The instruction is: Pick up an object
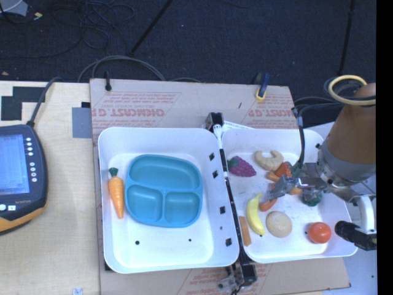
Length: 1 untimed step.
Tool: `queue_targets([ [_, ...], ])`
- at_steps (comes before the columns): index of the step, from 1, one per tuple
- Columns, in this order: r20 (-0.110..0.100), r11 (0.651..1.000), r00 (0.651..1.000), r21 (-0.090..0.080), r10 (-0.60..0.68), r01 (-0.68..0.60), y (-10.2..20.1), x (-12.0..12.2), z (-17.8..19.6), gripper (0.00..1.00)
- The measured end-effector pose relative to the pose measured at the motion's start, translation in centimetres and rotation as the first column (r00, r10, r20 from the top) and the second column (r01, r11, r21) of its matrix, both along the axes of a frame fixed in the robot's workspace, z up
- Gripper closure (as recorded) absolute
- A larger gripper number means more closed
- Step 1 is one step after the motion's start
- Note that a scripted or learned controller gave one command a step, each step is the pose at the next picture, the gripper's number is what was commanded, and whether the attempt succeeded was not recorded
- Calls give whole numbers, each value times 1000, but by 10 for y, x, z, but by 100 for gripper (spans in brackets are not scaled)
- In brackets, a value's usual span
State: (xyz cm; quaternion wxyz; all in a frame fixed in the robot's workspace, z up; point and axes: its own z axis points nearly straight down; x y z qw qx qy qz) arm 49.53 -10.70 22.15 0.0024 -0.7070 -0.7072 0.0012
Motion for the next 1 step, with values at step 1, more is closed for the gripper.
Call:
queue_targets([
  [1, 12, 1000, 1000, -9, -5, 5, 24, -16, -135, 0],
])
